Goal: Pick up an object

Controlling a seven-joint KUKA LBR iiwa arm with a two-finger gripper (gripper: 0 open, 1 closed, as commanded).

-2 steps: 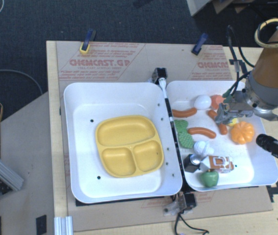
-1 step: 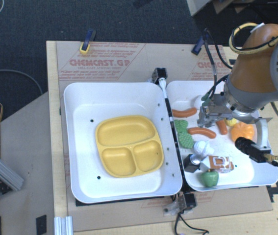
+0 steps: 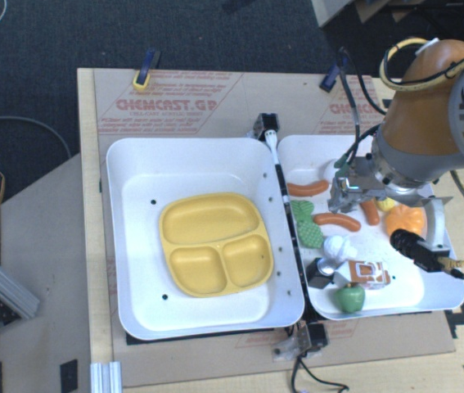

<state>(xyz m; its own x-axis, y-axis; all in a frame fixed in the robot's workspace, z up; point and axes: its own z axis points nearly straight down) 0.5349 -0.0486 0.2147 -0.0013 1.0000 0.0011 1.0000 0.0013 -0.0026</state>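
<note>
Two white bins: left bin (image 3: 125, 219) carries a yellow divided tray (image 3: 213, 241); right bin (image 3: 428, 289) carries toy foods. Arm (image 3: 428, 113) bends down from the right edge, gripper (image 3: 348, 193) low over an orange sausage (image 3: 337, 220) mid-bin, touching nothing visibly; finger state cannot be told.

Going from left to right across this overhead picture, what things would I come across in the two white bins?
Yellow divided tray in the left bin → green leafy toy → green apple → gripper over the right bin → orange fruit.
</note>
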